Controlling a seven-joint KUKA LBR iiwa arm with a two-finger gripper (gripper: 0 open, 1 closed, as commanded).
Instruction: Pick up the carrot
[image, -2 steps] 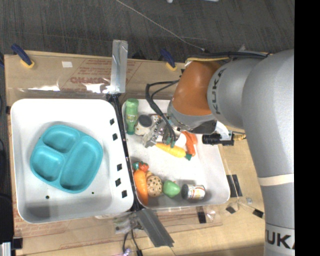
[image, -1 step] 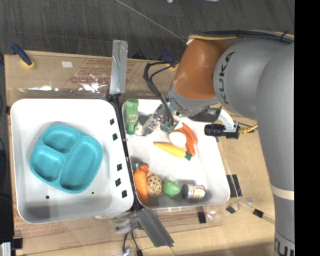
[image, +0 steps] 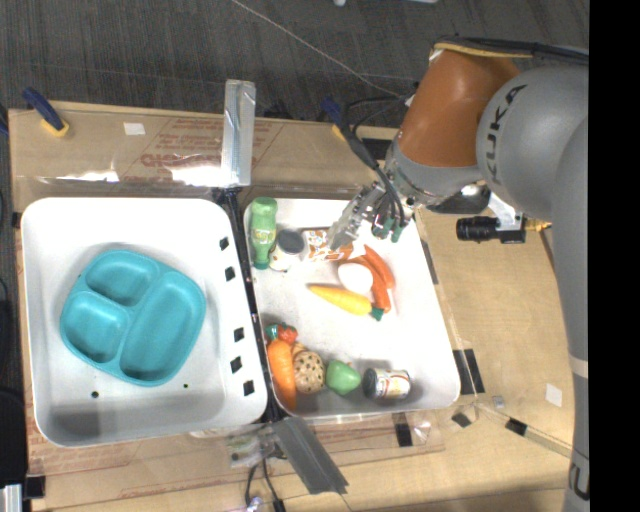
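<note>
The carrot (image: 379, 281), orange with a small green end, lies in the right bin (image: 430, 330) near its right wall, curved around a white egg-shaped piece (image: 354, 275). My gripper (image: 368, 226) hangs just above the carrot's upper end, at the back of that bin. Its fingers stand open, with nothing between them. The grey arm with its orange band reaches in from the upper right.
In the right bin lie a yellow banana-like piece (image: 339, 298), a green bottle (image: 263, 228), a small jar (image: 288, 245), and along the front an orange vegetable (image: 281, 370), a cookie (image: 308, 372), a green fruit (image: 343, 377) and a can (image: 388, 383). The left bin holds a teal divided plate (image: 132, 315).
</note>
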